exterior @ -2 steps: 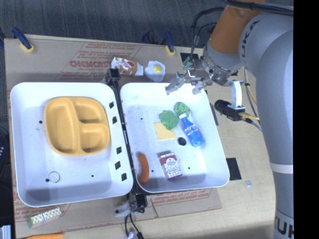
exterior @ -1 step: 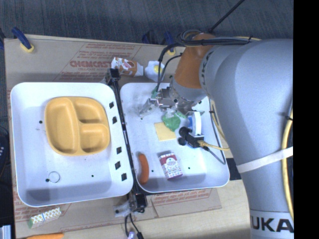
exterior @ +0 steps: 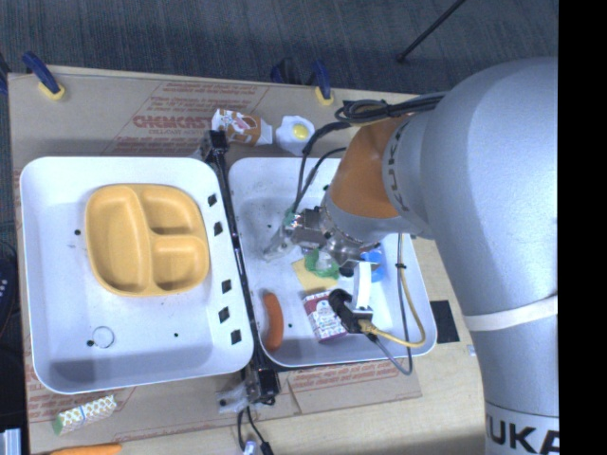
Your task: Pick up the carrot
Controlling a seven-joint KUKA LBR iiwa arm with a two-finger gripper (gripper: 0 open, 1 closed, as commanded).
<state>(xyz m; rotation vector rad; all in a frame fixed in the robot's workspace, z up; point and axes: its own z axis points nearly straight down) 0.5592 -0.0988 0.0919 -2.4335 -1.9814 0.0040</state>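
The carrot [exterior: 272, 318], a short orange stick, lies in the right bin [exterior: 248, 190] near its front left corner, close to the divider wall. My gripper [exterior: 287, 238] hangs over the middle of the same bin, behind the carrot and apart from it. The wrist and the orange band [exterior: 365, 180] hide the bin's right half behind it. Nothing shows between the gripper and the carrot.
A red packet [exterior: 325, 316] lies just right of the carrot, with yellow [exterior: 308, 275], green [exterior: 322, 264] and blue [exterior: 373, 255] items behind it under the wrist. The left bin [exterior: 47, 282] holds a yellow divided plate [exterior: 147, 238]. A cable [exterior: 403, 335] loops over the right bin's front.
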